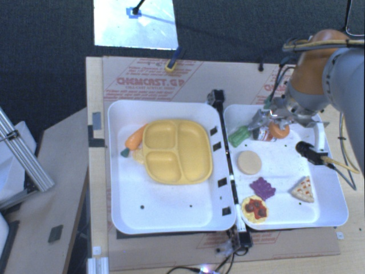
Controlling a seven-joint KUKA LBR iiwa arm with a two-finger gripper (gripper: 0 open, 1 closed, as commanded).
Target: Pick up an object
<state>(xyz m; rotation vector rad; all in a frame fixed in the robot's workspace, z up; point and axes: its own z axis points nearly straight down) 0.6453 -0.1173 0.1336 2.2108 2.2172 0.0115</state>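
Careful: your tool [268,123] sits among crowded toys [272,131] near the worktop's far right corner; I cannot tell its state, so it may slip.

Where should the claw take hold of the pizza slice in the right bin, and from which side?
Grip the pizza slice across its two long straight edges, near the middle, coming straight down from above. It lies flat on the right bin floor, so no side offers a face to pinch. The purple piece sits apart to its left, leaving room for the fingers. Avoid the narrow tip; it would likely slip.
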